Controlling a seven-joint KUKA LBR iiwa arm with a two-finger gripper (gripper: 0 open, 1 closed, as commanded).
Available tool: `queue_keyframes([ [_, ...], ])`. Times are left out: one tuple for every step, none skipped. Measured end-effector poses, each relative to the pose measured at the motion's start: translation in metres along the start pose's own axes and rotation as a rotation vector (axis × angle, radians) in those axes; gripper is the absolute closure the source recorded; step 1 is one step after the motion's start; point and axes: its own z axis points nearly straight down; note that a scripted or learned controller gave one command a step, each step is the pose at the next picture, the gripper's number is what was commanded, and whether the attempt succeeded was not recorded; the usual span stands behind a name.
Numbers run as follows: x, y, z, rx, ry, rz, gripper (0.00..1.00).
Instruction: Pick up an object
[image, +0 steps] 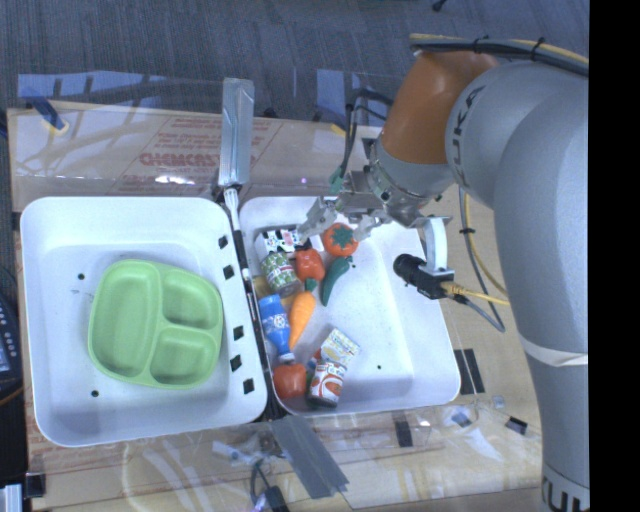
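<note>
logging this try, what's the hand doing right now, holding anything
Hand: low over the right bin, at a red tomato near the bin's far end; whether it is open, closed or gripping cannot be told from this view.

**Arm bent in from the right, tool low at centre frame**

The grey arm (540, 190) fills the right side of the frame, its thick lower link running from the bottom right corner up to the top right. From there it bends leftward into the orange band (430, 100), which sits in the upper right of the frame. Below the band the wrist angles down and to the left, with cables looping round it. The tool (335, 220) hangs at the wrist's end, just right of the frame's centre, pointing down and left. Its metal fingers (322, 215) look spread apart rather than pressed together.
</note>
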Motion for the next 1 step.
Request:
queue_keyframes([
  [-0.0005,0.0138,0.0998,-0.033,-0.002,-0.062,0.0],
])
